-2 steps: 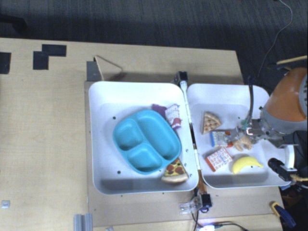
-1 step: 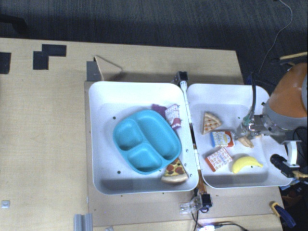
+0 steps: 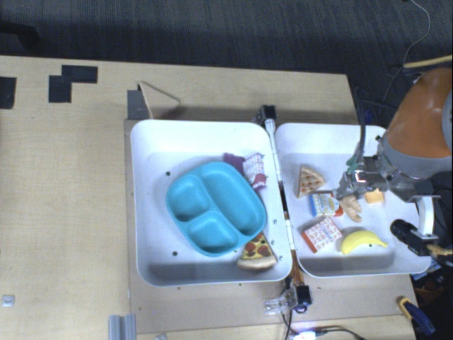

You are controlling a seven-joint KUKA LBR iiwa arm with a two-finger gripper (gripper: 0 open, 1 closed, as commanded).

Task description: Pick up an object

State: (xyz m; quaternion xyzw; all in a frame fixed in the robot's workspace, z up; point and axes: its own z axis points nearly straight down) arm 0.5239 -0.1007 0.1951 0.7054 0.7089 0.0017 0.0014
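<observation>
Claw: the gripper (image 3: 352, 187) hangs low inside the right bin (image 3: 297, 142), at the end of the grey arm with its orange band (image 3: 425, 122), which comes in from the right; whether it is spread or pressed together cannot be told, since the wrist covers it.
Step in hand: judged to be the descent onto a target, with no object seen lifted.
Nearest item: a small tan piece (image 3: 352, 205) lies just below the claw, touching or nearly so; likely the thing aimed at, though this is a guess.
Beside it: a blue-and-white packet (image 3: 323, 204) just left of the tan piece; a small orange block (image 3: 374, 197) just right of it.
Further out, right bin: a pizza slice (image 3: 308, 180) up and left of the claw; a red-and-white box (image 3: 322, 234) and a yellow banana (image 3: 362, 242) near the front wall.
Left bin (image 3: 152, 197): a blue divided tray (image 3: 215, 207), a purple wrapper (image 3: 250, 168) at its upper right edge, a second pizza slice (image 3: 256, 252) at its lower right corner; all well apart from the claw.
Next move calls for: a short, straight drop over the tan piece, closing without nudging the packet or the block, then a lift to check the hold.
</observation>
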